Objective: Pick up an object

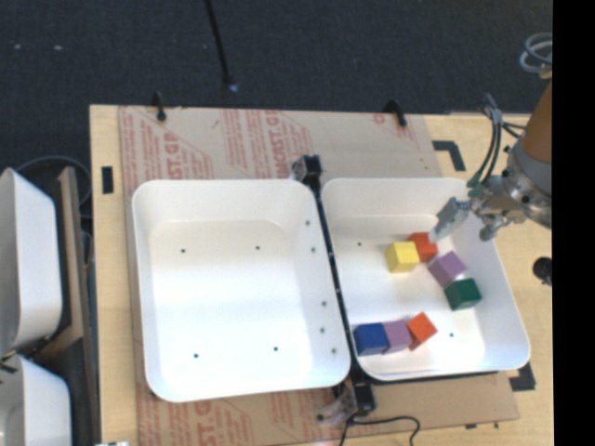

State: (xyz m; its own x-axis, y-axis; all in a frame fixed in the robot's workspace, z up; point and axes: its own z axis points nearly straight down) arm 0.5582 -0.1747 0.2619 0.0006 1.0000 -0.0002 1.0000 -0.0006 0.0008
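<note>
Several coloured cubes lie in the right bin [372, 207]: a yellow cube [403, 255] touching a red cube [425, 246], a purple cube [447, 268] and a green cube [462, 293] beside it. Along the bin's front edge, a blue cube [371, 338], a small purple cube [397, 334] and an orange cube [421, 328] sit in a row. My gripper [469, 225] hangs over the bin's right rear part, just right of the red cube, open, with nothing between its fingers.
The left bin [232, 286] adjoins the right one along a black divider [325, 258]. Both rest on a cardboard sheet [232, 142] on the bench. Cables [493, 156] run near the arm at the right.
</note>
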